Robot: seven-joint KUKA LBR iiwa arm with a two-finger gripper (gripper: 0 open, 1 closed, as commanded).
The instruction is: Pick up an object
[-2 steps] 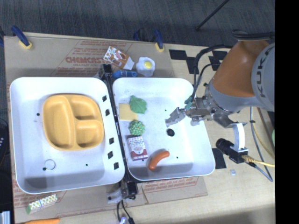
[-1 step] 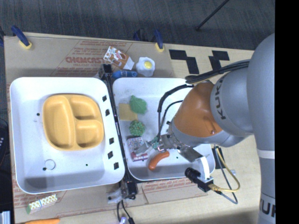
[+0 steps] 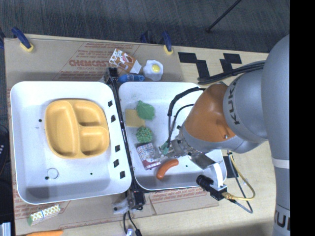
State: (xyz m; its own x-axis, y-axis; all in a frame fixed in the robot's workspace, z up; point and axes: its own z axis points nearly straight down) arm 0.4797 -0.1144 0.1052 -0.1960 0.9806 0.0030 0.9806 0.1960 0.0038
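Orange-banded wrist hides the gripper (image 3: 170, 150); open or closed, cannot tell. It hangs over the right bin (image 3: 162, 88), just above the orange sausage (image 3: 167, 167) and beside a red-and-white packet (image 3: 146, 154). Green pieces (image 3: 145, 110) lie farther up the bin. Best bet: descend squarely on the sausage, clear of the packet.

My arm (image 3: 256, 107) is reaching in from the right, its grey links bending leftward and downward. The orange band (image 3: 209, 117) is sitting just above my wrist, with black cables looping along its left side. My gripper (image 3: 167, 150) is pointing down and to the left, low beneath the wrist, its tip mostly hidden under the wrist body.
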